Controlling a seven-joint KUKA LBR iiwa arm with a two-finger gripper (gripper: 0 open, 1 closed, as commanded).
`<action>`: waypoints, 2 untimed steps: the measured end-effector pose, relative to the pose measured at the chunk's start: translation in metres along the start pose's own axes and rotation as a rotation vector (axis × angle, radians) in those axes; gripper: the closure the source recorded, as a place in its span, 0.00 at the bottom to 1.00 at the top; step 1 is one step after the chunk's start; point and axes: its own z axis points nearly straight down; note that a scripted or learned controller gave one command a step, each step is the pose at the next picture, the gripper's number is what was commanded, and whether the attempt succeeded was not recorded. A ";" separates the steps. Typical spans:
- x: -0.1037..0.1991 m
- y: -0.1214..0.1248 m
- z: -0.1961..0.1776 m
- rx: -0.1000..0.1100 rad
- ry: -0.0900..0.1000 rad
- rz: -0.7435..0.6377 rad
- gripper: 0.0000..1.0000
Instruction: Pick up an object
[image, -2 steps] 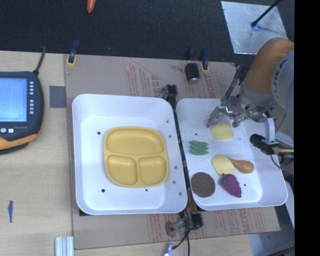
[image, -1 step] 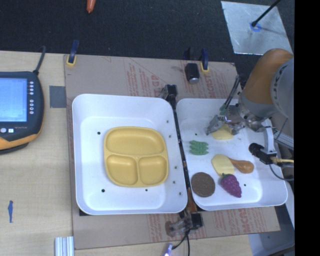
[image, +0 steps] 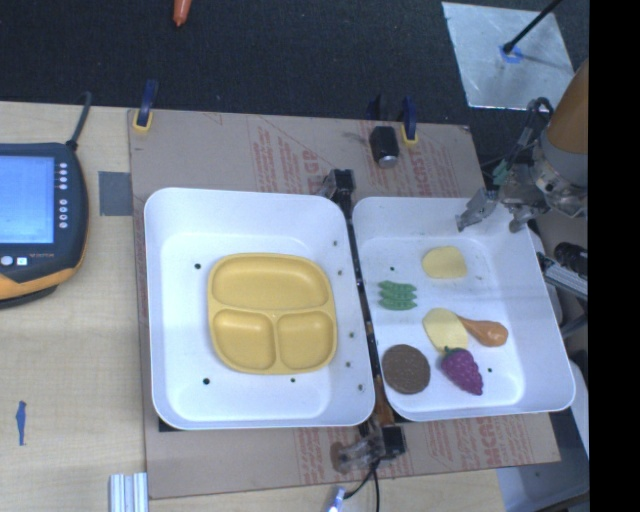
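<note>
Wooden counter (image: 70, 380) with a brown cardboard sheet (image: 300, 150) clamped over it carries two shallow white bins side by side, seen from above at a slant. On the counter's left edge rests a handheld control pendant (image: 30, 225) with a lit screen. Largest of the bin contents is a yellow three-compartment tray (image: 272, 312), lying flat in the middle of the left bin (image: 170, 230). Beside it, the right bin (image: 520, 390) holds the loose candidates for the pick, all lying apart from the arm: a brown round disc (image: 406, 368) near the front, a purple grape bunch (image: 463, 369) just to its right, a pale yellow piece (image: 444, 263) towards the back, another yellow piece (image: 443, 327) touching an orange drumstick-shaped toy (image: 484, 331), and a small green pod-like piece (image: 397, 295) near the divider. The grey arm reaches in from the right, its pincer (image: 492, 210) poised over the rear right corner of the right bin, near the rim. Its two prongs stand spread apart with nothing between them. As for progress, the job appears barely begun: no object is grasped or lifted, every item rests on the bin floor, and the nearest one, the pale yellow piece at the back, sits clear of the prongs. Selecting a target, descending, closing and lifting all seem left to do.
</note>
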 end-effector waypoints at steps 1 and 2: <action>0.028 -0.001 0.078 0.004 0.000 -0.003 0.00; 0.071 -0.086 0.078 0.005 0.000 -0.002 0.00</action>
